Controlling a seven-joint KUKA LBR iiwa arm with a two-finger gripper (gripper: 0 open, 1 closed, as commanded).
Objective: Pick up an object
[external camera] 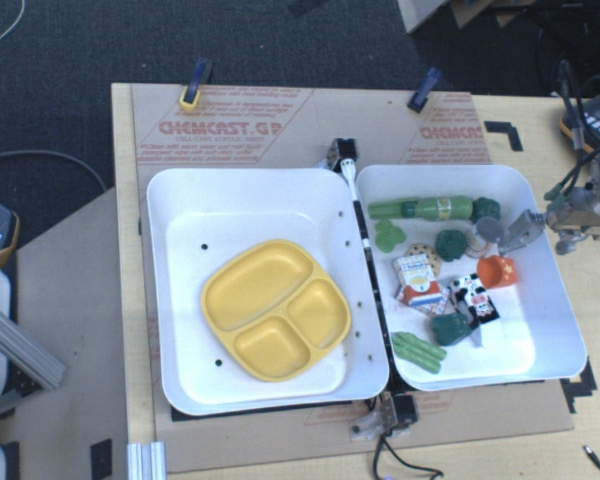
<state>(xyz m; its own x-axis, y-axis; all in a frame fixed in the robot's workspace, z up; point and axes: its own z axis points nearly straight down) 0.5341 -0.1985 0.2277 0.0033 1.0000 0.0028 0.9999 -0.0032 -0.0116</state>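
Camera view | gripper over right bin, upper right edge | finger state: cannot tell | toys clustered in right bin, orange piece just below gripper | yellow tray in left bin

We read "CHEMCAST GP" printed in red on the brown sheet covering the table's far edge, twice.

A long green plastic bottle lies flat along the far side of the right shallow white bin, near small toys.
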